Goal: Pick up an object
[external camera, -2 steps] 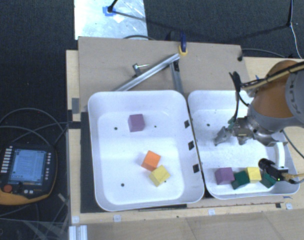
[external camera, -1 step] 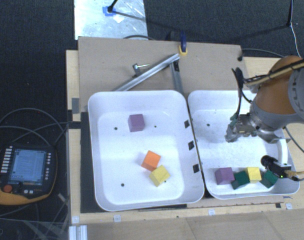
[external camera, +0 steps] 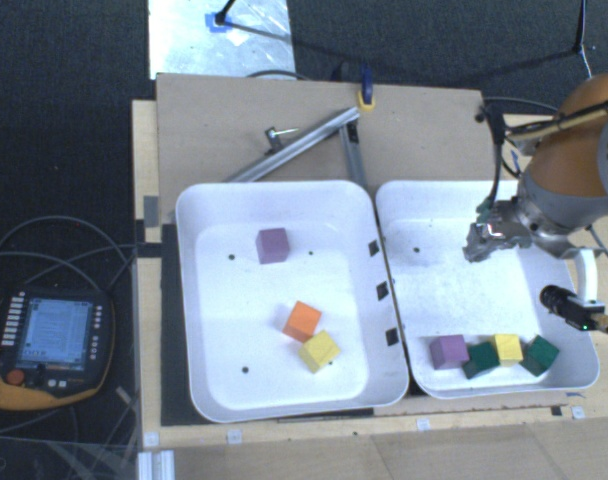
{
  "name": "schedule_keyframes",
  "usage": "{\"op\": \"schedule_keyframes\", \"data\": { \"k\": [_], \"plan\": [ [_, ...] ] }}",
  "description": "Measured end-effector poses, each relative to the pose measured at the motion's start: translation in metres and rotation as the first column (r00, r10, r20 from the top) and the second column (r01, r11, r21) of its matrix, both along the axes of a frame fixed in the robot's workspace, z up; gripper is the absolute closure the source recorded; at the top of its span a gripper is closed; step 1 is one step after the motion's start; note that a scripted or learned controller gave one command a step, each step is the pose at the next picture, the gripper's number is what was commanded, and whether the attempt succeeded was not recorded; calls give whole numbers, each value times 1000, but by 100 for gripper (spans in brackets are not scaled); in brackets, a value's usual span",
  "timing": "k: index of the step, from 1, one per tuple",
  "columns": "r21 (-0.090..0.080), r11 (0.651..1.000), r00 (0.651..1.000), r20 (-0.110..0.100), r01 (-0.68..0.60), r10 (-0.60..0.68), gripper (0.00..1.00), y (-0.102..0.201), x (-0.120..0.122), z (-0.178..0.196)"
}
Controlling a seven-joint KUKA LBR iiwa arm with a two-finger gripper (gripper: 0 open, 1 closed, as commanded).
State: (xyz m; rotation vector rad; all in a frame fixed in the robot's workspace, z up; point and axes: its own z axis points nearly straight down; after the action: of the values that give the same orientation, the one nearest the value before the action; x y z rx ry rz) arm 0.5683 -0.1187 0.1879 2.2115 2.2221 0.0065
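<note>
Camera view, claw [external camera: 481, 245] state unclear, above right bin [external camera: 584, 373], purple cube [external camera: 448, 350] nearby

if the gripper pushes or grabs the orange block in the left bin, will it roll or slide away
The orange block looks like a flat-faced cube, so it probably slides rather than rolls. It seems rigid, likely fine to pinch. It touches the yellow block, so a push would probably shift both.
</note>
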Motion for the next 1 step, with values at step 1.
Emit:
{"op": "schedule_keyframes", "data": {
  "k": [1],
  "plan": [
    [0,1000,1000,2,-1,1,100,2,5,64]
  ]
}}
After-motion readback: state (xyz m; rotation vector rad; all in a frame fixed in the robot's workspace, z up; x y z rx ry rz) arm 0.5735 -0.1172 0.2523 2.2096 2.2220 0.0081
